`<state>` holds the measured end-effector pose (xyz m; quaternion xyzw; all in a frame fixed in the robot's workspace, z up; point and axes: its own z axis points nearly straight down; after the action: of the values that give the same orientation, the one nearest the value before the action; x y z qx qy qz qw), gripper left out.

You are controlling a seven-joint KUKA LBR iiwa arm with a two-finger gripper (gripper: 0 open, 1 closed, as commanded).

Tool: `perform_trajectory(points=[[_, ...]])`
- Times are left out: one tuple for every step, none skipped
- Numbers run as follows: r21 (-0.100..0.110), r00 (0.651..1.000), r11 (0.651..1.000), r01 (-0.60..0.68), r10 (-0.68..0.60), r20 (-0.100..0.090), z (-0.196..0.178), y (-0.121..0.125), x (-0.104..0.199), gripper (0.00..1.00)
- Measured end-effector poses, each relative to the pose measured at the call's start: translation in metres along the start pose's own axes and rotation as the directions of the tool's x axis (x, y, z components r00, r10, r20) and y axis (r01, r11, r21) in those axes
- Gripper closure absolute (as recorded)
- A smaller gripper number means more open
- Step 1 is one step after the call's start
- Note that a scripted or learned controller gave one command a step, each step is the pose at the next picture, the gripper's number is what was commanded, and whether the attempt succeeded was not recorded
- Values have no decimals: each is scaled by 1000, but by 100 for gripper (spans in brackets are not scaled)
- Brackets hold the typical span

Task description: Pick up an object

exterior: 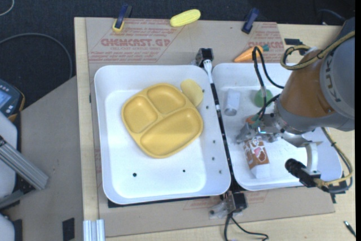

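In the right bin [316,175], my gripper [253,130] hangs low just above the top end of a brown and red packet [258,155] that lies flat on the bin floor. A pale grey cup [232,101] lies near the bin's left wall. A green object [261,97] sits behind the gripper, partly hidden by cables. The arm's orange band covers the middle of this bin. The left bin [113,161] holds a yellow divided plate [162,119] with a small pale yellow piece [193,91] at its back right corner.
A yellow toy [185,18] lies on the cardboard behind the bins. An orange object [246,55] rests just outside the right bin's back edge. Blue clamps [121,17] hold the cardboard at the back. The divider between the bins runs just left of the gripper.
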<state>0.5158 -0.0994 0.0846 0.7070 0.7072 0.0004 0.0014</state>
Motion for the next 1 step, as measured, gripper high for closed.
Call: perform_trajectory(points=[[9,1000,1000,-2,2,-4,0,-39,8,0]])
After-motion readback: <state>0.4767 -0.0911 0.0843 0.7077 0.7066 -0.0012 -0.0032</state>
